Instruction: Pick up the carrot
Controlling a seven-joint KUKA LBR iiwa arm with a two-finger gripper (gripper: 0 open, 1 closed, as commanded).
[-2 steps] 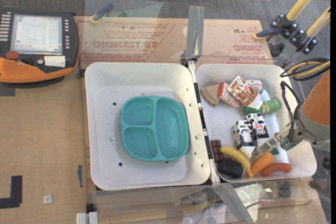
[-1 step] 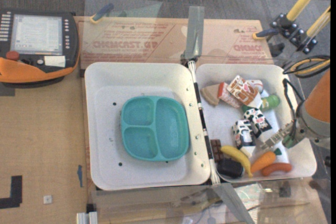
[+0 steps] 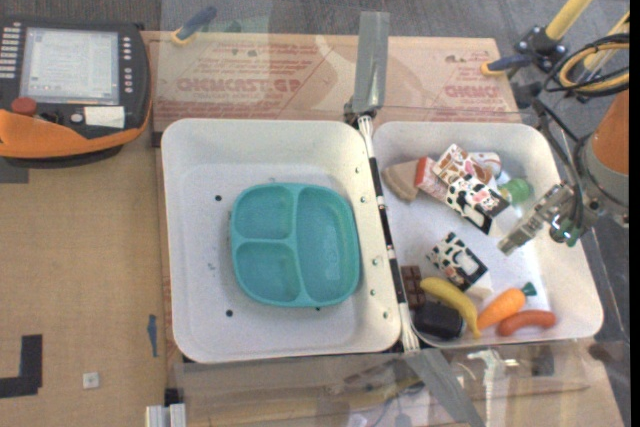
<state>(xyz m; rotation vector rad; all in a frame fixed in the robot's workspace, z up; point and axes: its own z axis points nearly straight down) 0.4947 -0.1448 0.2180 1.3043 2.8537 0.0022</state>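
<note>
The hand [image 3: 527, 233] hangs over the right side of the right bin [image 3: 572, 177]; whether it is spread or pressed together cannot be told. The carrot [image 3: 500, 308] lies near and slightly left of it, at the bin's near edge (just beside a banana [image 3: 449, 296]). A teal plate [image 3: 296, 244] sits in the left bin [image 3: 190, 235].

Arm's [image 3: 612, 150] mostly grey with a chunky orange band up top; gripper [image 3: 530, 227] is bare silvery metal. Dark cables run along the wrist.
</note>
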